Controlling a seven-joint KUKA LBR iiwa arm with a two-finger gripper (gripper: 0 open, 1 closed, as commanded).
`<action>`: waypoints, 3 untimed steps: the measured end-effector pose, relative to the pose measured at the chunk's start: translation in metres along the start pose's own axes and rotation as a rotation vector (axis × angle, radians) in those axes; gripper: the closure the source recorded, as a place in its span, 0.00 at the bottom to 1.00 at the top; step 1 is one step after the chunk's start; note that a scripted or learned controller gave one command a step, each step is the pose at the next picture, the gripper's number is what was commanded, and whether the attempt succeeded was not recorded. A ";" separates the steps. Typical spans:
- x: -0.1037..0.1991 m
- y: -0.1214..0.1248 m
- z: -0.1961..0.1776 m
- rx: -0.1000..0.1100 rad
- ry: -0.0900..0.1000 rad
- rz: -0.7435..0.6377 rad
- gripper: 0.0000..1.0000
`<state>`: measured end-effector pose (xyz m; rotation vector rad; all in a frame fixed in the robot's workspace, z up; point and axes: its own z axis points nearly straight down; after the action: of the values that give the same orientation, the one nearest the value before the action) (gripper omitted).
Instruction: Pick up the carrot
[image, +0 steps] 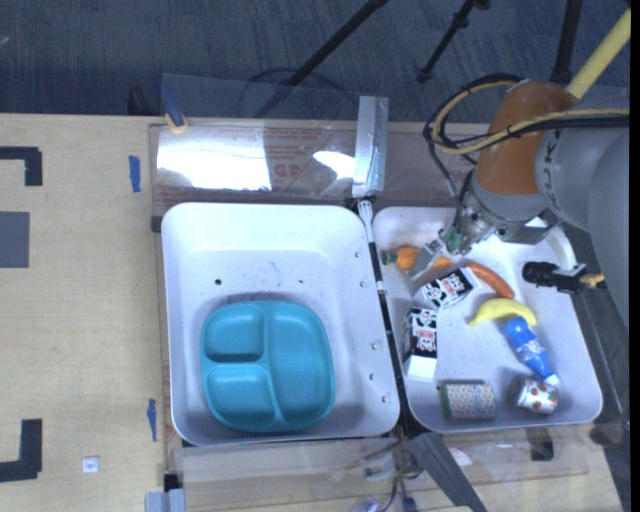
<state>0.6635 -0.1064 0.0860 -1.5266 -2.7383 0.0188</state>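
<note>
probably the carrot (488, 277) is a light, stiff toy, likely smooth plastic, so it may roll or slip between hard fingers. it lies in the right bin (585, 385), towards the far half, as a slim orange shape slanting down to the right, its lower end just beside the banana (496, 311). the best hold looks like the thick middle, fingers closing across its narrow width, since the ends taper and the banana crowds one of them.

the gripper (452, 243) hangs over the far left part of that bin, near a small round orange thing (406, 258) and a black-and-white patterned box (445, 288); i cannot tell whether it is open or closed, and nothing is seen held in it.

the bin floor is smooth white plastic, shallow-walled, and cluttered: a second patterned box (423, 333), a blue bottle (527, 346), a small can (538, 397) and a mesh-covered block (468, 400) share it. the left bin (190, 240) holds a blue divided tray (268, 363). room around the carrot is tight on the banana side, freer on the far side.
</note>
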 end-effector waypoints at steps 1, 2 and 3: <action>-0.012 -0.043 -0.013 -0.013 0.003 0.310 0.00; 0.003 0.004 0.000 -0.007 0.001 0.327 0.00; 0.002 0.005 -0.080 -0.016 0.000 0.402 0.00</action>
<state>0.6675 -0.1017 0.1662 -2.0488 -2.3865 -0.0018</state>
